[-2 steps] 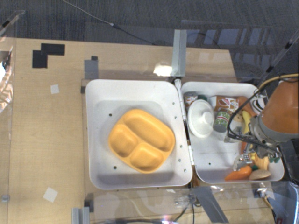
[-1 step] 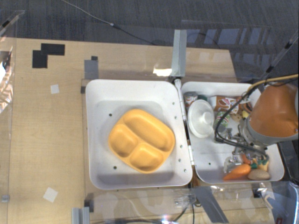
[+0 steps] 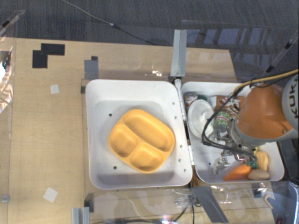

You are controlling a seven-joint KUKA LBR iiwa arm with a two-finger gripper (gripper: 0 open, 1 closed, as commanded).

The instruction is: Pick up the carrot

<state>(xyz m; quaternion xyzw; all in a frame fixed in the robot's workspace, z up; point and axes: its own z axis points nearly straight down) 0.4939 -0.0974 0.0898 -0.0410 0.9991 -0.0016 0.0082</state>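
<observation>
Camera view, from above the bench.

Two shallow white plastic bins, side by side: left bin (image 3: 98,125), right bin (image 3: 203,174).

Left bin: one yellow moulded plastic tray (image 3: 141,139) with three compartments, lying flat near the middle, nothing in it.

Right bin: one orange tapered carrot (image 3: 237,171), lying flat against the near wall. Just beside it, one pale beige rounded piece (image 3: 259,174) and one yellow ear of corn (image 3: 262,160). One white plate (image 3: 200,115) toward the left wall. Other small items at the far wall, too hidden to name.

One two-finger gripper (image 3: 225,161), low over the carrot's left end, likely placed for a grasp. Spread of the pincer: cannot tell. Carrot not seen between its tips.
</observation>
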